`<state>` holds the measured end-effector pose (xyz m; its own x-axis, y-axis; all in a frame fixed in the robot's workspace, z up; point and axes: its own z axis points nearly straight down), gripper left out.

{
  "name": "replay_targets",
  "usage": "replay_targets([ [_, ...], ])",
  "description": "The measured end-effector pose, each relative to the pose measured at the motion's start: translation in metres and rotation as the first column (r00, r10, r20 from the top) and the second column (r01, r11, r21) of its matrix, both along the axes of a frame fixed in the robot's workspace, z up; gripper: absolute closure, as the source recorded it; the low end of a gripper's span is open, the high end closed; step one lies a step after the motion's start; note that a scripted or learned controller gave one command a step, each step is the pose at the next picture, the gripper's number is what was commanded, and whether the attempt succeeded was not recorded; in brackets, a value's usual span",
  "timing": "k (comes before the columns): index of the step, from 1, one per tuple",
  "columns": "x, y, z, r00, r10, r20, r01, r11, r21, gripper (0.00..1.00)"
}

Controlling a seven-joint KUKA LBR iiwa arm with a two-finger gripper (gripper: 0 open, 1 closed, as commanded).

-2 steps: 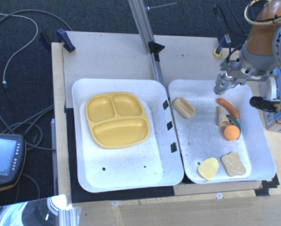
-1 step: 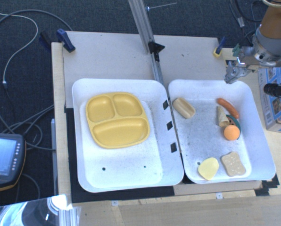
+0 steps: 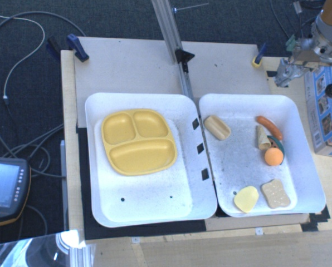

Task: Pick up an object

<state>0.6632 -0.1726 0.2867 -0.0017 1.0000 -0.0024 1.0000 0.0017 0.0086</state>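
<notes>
Overhead, at upper right: grey end effector point(image 3: 283, 74) hanging above the bare beige bench point(image 3: 132, 65), just outside the far right corner of the right shallow white bin point(image 3: 299, 113). Fingers too small and blurred to judge; cannot tell whether apart or together. Nothing visibly between them.

In the right bin, six small things. Near the left wall, a tan bread-roll-shaped toy point(image 3: 216, 127), lying alone. Toward the far right, a slim red-orange sausage-shaped toy point(image 3: 269, 126), angled, with a short beige cylinder-like piece point(image 3: 262, 138) just beside it. Below those, a round orange ball-like fruit toy point(image 3: 273, 156) with a dark green leaf point(image 3: 279, 144) touching its top. Near the front edge, a pale yellow rounded flat piece point(image 3: 246, 198) and, just beside it on the right, a tan square cracker-like piece point(image 3: 276, 193). All well apart from the end effector.

In the left shallow white bin point(image 3: 99, 204), a yellow plastic three-compartment plate point(image 3: 138, 141), lying flat in the far half.

Between the bins, a grey metal rail point(image 3: 171, 26) running toward the far edge.
</notes>
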Motion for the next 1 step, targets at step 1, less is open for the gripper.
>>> replay_targets([
  [1,-0.0111,0.0491,0.0023,1.000,0.003,-0.010,-0.003,1.000,0.004,1.00],
])
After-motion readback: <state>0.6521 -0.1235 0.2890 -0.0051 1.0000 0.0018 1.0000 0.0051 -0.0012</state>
